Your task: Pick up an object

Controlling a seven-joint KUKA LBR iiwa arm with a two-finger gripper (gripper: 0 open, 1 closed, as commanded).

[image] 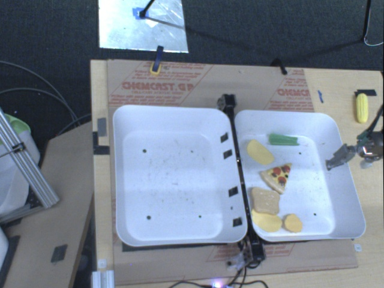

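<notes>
Fingers: grey two-finger gripper (339, 157) above right white bin's (348, 221) right rim; spread unclear.
Contents: green stick (282, 140), pizza slice (277, 177), tan bread slice (266, 201).

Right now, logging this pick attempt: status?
Gripper at right bin's right rim, nothing visibly held. Pizza slice untouched. Path clear.

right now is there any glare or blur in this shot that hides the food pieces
In the camera view, glare sits on the shiny sheet at the top, far from the food; the right bin is evenly lit, so the pizza slice reads clearly; the whole image is slightly soft, and the gripper at the right edge is blurry.
</notes>
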